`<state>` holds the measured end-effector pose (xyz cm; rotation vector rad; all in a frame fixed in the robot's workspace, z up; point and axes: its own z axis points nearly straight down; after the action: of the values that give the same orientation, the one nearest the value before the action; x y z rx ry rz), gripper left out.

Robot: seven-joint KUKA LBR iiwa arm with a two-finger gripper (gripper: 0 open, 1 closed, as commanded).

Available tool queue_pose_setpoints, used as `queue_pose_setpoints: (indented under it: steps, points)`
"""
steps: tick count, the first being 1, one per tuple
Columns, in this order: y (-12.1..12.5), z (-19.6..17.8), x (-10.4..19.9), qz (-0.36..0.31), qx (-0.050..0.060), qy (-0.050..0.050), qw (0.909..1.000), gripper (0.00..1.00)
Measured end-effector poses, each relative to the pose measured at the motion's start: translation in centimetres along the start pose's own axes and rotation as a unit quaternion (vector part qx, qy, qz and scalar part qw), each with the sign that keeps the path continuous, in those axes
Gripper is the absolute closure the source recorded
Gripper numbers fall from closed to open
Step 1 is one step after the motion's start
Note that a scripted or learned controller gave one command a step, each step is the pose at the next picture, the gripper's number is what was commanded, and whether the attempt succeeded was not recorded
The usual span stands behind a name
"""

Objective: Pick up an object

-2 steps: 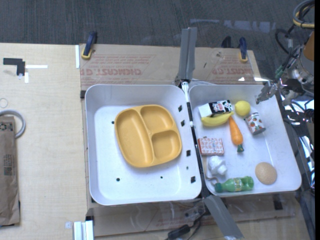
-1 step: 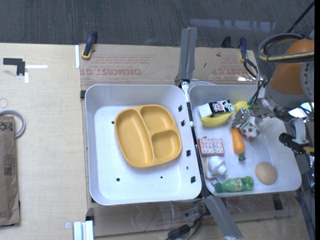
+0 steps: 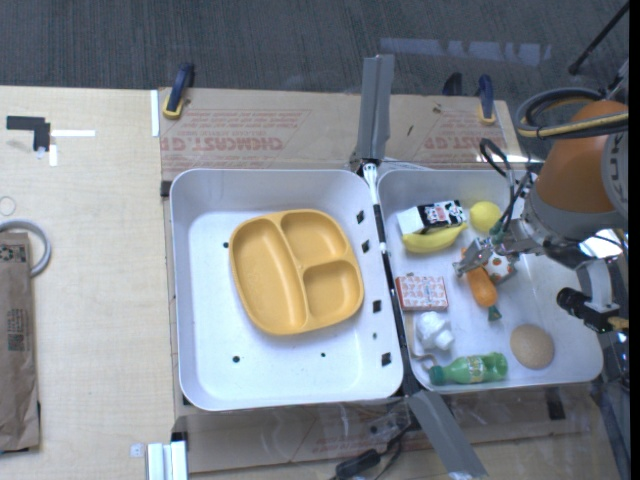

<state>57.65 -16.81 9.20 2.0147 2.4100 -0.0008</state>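
The arm (image 3: 580,173) reaches in from the right over the right bin (image 3: 570,368), and its fingers (image 3: 487,258) hang low above the middle of that bin. They are small and tangled with what lies beneath them, so whether they are open or closed cannot be told, and nothing can be seen gripped between them.

Directly under and just right of the fingers lies an orange carrot (image 3: 483,288), its green stem end pointing toward the near side. Just beyond the fingers sits a yellow lemon (image 3: 485,216), and to their left a banana (image 3: 432,238) lies touching a small black-and-white carton (image 3: 440,214). Left and nearer than the fingers is a red patterned box (image 3: 421,291), then a white crumpled object (image 3: 433,332), and a green bottle (image 3: 470,369) lies on its side along the near wall. A tan egg-shaped object (image 3: 532,347) rests near and to the right.

Well left of the fingers, the left bin (image 3: 205,368) holds a yellow divided plate (image 3: 297,270).
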Motion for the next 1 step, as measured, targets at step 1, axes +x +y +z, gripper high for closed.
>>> queue_pose_setpoints:
  steps: [1]
  points:
    - [0.18, -1.19, -0.20, 0.002, -0.003, -0.002, 1.0000, 1.00]
